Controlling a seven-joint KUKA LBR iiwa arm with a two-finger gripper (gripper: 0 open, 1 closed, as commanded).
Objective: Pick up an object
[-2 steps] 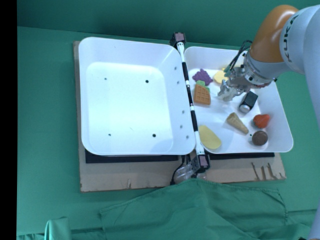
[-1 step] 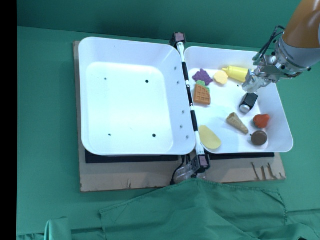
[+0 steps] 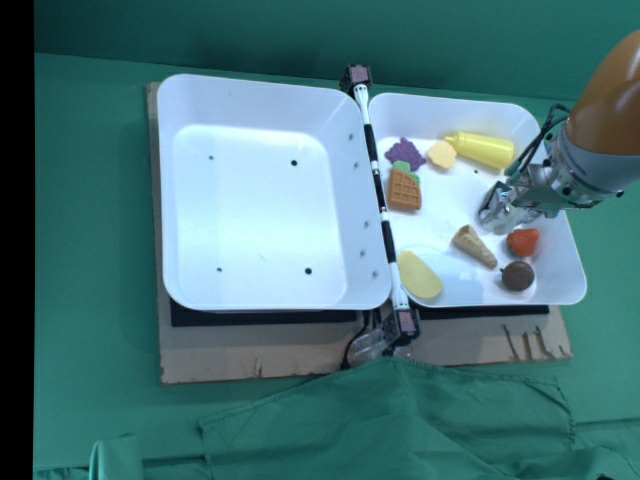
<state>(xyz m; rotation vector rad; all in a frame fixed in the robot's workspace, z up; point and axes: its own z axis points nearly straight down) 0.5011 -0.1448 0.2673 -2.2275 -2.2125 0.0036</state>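
In the right bin (image 3: pixel 560 268), the pincer (image 3: pixel 493 215), whose opening I cannot tell, could nudge the cone (image 3: pixel 474 245) or tomato (image 3: pixel 522 240) aside.

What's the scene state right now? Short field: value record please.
left bin: white, small dark dots on its floor
right bin: holds the toys
toys: yellow bottle, purple grapes, small yellow piece, orange waffle, tan cone, red piece, brown ball, yellow slice
gripper: low over right bin, between bottle and cone
held object: none seen
under bins: cardboard sheet on green cloth
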